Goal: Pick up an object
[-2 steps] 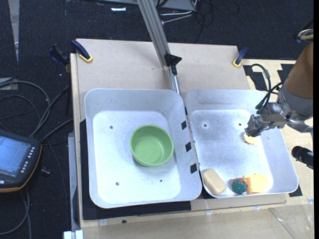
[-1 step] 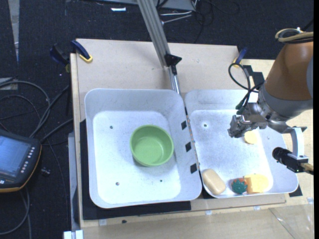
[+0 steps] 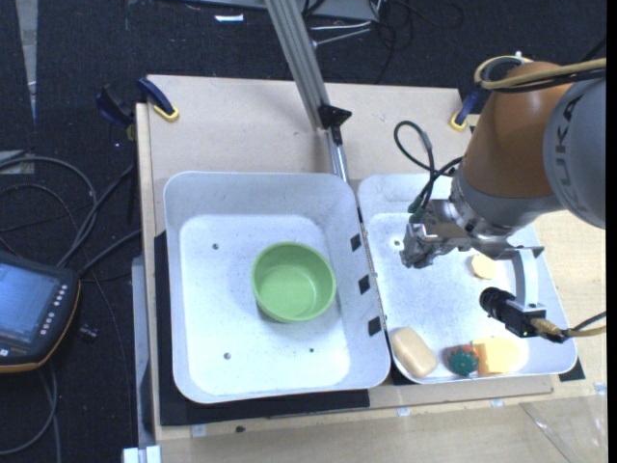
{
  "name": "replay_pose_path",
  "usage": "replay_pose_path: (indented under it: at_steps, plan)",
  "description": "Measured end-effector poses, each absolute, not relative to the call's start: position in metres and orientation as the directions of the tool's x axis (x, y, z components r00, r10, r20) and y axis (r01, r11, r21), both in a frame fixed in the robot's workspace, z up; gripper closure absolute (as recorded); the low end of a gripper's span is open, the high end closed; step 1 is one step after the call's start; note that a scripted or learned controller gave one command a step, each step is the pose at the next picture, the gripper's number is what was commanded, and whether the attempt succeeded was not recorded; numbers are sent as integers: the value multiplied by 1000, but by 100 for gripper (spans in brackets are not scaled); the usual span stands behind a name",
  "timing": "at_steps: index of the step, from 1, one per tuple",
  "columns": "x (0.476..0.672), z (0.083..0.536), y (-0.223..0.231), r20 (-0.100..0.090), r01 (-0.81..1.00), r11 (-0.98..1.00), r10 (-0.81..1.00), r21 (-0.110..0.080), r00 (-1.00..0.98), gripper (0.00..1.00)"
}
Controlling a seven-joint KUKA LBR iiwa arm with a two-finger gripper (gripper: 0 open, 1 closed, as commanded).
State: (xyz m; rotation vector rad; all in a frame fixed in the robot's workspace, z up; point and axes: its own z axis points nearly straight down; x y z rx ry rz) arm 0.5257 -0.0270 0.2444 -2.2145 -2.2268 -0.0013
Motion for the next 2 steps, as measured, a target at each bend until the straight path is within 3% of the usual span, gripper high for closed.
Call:
replay_pose_path:
  at_steps: [2]
  plan:
    - [522,237,72,0,1000,3,1000,-1,-3,100]
